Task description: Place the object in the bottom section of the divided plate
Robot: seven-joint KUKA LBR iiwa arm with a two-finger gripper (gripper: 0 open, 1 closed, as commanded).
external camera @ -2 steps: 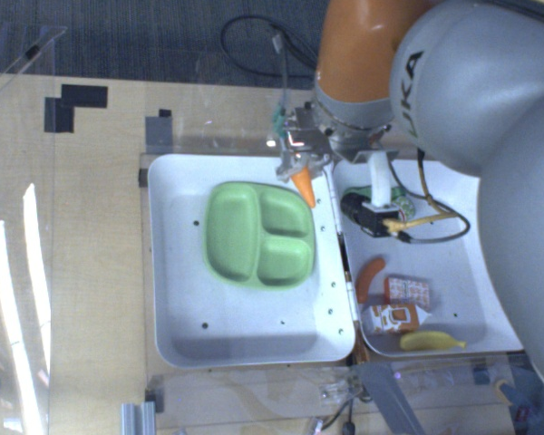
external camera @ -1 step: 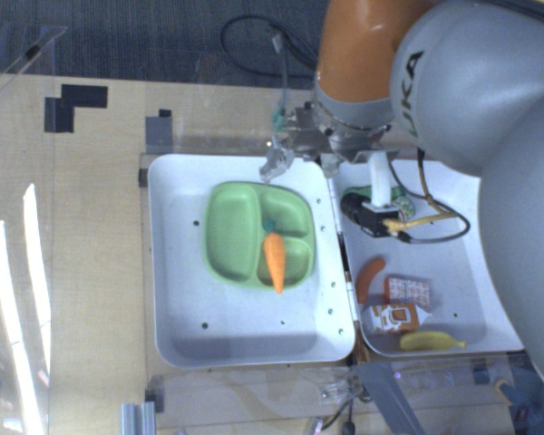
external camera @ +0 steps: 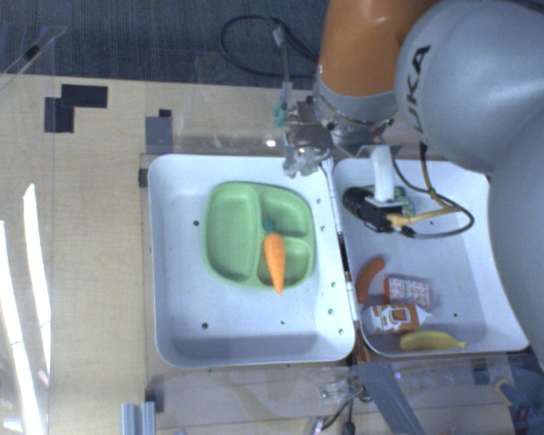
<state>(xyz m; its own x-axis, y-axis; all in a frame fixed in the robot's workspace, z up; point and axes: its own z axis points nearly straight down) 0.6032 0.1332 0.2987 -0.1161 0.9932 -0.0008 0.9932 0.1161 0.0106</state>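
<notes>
Camera view shows the carrot (external camera: 274,259) lying on the green plate (external camera: 228,234), which sits in the left bin (external camera: 177,252). The plate has 3 sections: 1 large at the left and 2 small at the right. The carrot rests in the lower small section, close against the ridge that parts it from the large one, with its leafy end near the cross ridge and its tip at or just over the plate's bottom rim. The gripper (external camera: 304,157) hangs at the top rim of the left bin, well apart from the carrot and with nothing seen in it. I cannot tell whether it is wide or narrow from this angle. By the look of it the placing is done, or all but done. What may be left is for the arm (external camera: 490,89) to draw clear, and perhaps a check that the carrot's tip is not riding on the rim. The right bin (external camera: 476,243) holds a sausage (external camera: 372,277), a packet (external camera: 406,290), a small carton (external camera: 394,317) and a banana (external camera: 431,341), all near its lower edge. The 2 bins stand side by side on a pale wood tabletop (external camera: 72,261) that bears black tape marks (external camera: 72,105) at the upper left. Beyond the tabletop is dark carpet (external camera: 118,25) with a loop of black cable (external camera: 249,48) on it.
</notes>
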